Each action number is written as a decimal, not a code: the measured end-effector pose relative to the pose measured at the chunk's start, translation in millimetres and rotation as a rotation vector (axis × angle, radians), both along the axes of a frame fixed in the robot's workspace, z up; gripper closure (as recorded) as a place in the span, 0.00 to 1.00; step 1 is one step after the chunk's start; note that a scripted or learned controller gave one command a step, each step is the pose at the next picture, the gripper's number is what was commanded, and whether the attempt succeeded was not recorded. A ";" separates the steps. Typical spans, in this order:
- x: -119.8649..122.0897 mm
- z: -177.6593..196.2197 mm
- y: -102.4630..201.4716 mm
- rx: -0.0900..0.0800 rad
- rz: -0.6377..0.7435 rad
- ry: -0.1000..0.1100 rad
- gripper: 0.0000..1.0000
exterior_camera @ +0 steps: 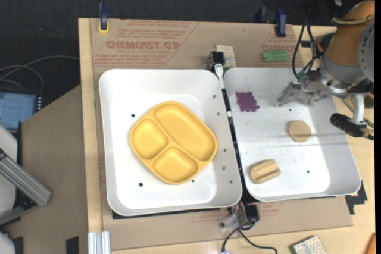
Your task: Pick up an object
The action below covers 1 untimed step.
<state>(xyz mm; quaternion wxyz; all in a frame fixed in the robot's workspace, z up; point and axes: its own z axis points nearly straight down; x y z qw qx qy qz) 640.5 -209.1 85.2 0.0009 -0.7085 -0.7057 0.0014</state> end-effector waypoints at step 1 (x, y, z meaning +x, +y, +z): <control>-67.2 -0.7 4.3 0.002 0.001 0.002 0.00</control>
